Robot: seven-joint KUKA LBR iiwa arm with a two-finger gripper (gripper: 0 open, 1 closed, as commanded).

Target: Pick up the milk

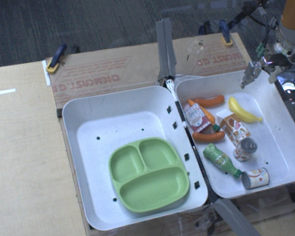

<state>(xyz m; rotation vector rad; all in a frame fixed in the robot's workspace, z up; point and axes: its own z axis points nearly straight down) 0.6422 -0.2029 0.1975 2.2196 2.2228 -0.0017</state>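
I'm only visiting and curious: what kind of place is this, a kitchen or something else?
Probably a robotics lab bench, not a kitchen. A robot arm reaches over two white bins: one holds a green divided plate, the other toy-like food such as a banana. Cardboard and clamps surround them.

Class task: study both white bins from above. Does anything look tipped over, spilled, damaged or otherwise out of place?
No spill or damage shows. The toy groceries in the right white bin lie jumbled on their sides: the green plastic bottle slants, and the small white can is toppled. The green divided plate sits flat in the left white bin.
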